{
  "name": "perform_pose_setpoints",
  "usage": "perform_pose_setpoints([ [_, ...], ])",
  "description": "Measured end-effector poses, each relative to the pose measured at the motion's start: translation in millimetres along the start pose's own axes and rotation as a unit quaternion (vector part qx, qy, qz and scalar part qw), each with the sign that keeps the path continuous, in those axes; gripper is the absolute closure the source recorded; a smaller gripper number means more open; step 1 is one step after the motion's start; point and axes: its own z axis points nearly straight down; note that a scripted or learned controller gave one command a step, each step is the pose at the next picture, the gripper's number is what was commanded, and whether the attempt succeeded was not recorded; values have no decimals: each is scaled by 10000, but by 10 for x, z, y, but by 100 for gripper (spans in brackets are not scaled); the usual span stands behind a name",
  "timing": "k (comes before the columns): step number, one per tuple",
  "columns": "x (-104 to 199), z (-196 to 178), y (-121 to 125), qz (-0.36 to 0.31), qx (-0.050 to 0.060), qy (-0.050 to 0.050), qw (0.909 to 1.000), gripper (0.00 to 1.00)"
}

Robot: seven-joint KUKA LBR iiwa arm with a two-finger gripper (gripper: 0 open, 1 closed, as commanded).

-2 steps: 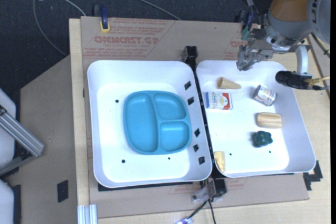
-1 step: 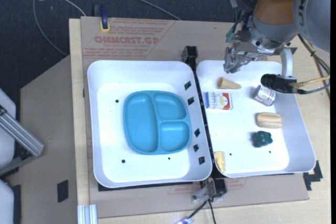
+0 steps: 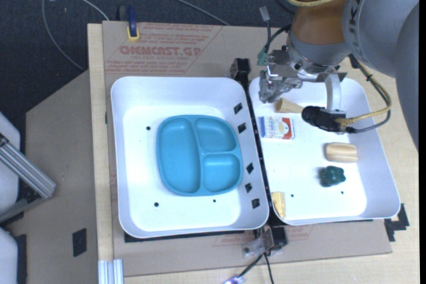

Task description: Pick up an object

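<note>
- Right bin (image 3: 373,199) holds the loose items; nearest the end effector (image 3: 271,91) is a small tan block (image 3: 289,106), in the bin's upper-left area, just beside the tool tip.
- Tan block: short, light beige, long axis roughly left-right with a slight tilt.
- Just below it, a white card with red and blue print (image 3: 276,128), lying flat by the bin's left wall.
- Further right: a cream oblong piece (image 3: 341,152), long axis left-right; a dark green lump (image 3: 331,175) right below it.
- Small yellowish piece (image 3: 277,201) at the bin's lower-left corner.
- Left bin (image 3: 133,203): one blue divided plate (image 3: 199,155), three compartments, nothing visible in them.
- End effector sits low over the right bin's upper-left corner; can't tell its state, nothing visibly held.
- Both bins sit on a cardboard sheet on the bench (image 3: 60,143).
</note>
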Motion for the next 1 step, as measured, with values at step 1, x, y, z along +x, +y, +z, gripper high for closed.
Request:
perform_pose_setpoints([
  [1,521,-75,-49,-3,-26,0,10000,100],
])
